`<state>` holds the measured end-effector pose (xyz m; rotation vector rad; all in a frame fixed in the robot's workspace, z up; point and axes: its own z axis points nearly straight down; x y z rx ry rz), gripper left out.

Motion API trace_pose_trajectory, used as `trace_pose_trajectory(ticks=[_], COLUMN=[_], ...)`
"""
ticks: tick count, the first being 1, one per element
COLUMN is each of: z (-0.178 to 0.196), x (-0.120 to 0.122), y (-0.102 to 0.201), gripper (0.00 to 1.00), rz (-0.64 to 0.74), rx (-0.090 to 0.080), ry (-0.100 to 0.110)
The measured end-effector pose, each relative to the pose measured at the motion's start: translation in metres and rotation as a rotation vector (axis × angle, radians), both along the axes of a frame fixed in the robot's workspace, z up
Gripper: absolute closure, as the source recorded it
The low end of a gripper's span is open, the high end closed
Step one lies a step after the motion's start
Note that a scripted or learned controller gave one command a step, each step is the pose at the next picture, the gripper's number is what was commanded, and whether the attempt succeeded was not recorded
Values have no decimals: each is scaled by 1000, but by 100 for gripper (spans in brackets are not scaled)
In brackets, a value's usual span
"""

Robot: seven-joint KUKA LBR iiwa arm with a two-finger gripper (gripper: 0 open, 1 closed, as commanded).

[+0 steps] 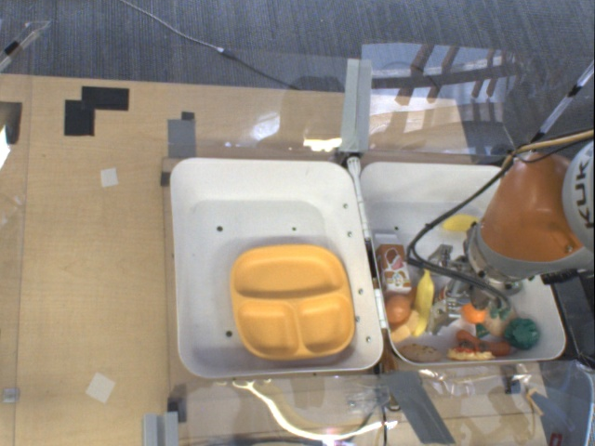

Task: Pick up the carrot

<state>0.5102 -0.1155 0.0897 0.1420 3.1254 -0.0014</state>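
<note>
Your carrot (473,313) lies just right of the pincer (453,303), nearly touching it; its long axis is too small to read. Pincer state: cannot tell.

claw (454,303): fingers lost in clutter | carrot (474,313): perhaps partly hidden | arm (548,216): cut off right

text: "KU" | on: grey arm (581,193) | rest cut off
</note>
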Motion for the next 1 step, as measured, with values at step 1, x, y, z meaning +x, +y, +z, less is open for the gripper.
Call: trace_pose_trajectory(ticks=[1], z=[13], x=[4], y=[0], gripper=[100], rz=[6], rx=[-2], ry=[-11])
